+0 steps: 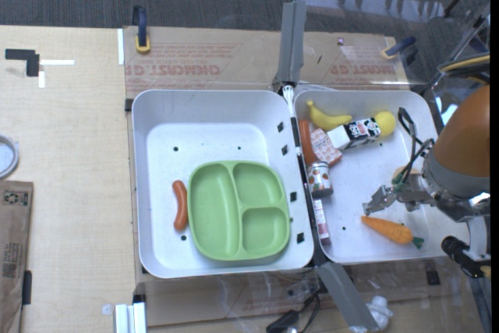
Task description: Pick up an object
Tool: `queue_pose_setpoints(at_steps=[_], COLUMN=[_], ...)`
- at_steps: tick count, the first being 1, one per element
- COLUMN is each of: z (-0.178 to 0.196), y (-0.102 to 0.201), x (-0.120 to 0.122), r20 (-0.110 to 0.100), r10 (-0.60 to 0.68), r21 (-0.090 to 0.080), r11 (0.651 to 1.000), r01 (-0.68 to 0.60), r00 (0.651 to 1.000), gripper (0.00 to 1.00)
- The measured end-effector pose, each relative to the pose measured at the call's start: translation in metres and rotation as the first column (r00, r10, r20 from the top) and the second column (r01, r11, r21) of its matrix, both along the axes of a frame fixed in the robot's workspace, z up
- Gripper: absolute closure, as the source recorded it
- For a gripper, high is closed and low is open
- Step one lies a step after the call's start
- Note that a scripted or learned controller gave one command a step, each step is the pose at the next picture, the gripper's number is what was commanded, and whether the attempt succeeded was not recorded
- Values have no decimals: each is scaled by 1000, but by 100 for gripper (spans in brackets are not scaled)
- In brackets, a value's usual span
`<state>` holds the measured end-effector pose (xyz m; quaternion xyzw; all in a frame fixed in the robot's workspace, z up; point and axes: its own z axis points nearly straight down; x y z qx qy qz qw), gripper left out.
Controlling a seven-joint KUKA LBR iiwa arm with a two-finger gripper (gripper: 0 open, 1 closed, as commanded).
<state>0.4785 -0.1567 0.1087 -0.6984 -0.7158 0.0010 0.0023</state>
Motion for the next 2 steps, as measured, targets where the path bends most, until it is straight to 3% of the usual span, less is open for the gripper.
queue_pose_setpoints(at_steps=[1,2], z=[-19,-18], y=[1,-6], x=[19,-1], r20=[3,3], r10=[293,423], r21=[0,0], r11=[956,906], r01=[-293,-423], r00=[956,906], gripper=[0,0])
